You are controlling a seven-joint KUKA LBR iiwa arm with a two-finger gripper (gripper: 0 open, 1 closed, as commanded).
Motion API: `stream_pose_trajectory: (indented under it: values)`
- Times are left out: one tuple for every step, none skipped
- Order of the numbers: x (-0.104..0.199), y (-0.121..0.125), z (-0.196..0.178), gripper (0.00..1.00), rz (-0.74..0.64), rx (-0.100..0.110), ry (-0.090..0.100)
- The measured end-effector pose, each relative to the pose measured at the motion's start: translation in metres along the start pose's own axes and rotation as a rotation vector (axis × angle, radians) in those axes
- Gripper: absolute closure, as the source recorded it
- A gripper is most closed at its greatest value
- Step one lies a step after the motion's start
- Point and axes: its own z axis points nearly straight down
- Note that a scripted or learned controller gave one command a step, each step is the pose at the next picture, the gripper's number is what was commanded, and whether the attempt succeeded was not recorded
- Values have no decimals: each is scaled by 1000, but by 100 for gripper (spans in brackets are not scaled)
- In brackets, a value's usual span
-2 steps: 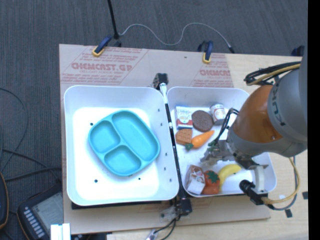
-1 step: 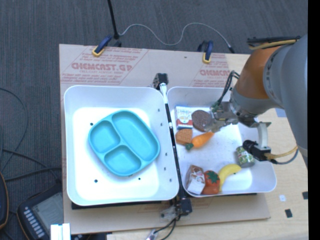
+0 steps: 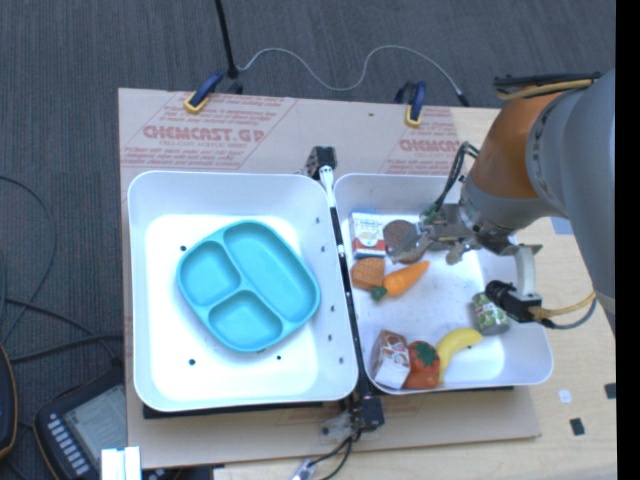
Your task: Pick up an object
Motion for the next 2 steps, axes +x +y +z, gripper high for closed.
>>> stream_pose_trajectory:
  values:
    - [28, -57, 44, 0, 2, -6, -1]
    - [27, -56, 33, 100, 3, -9, -2]
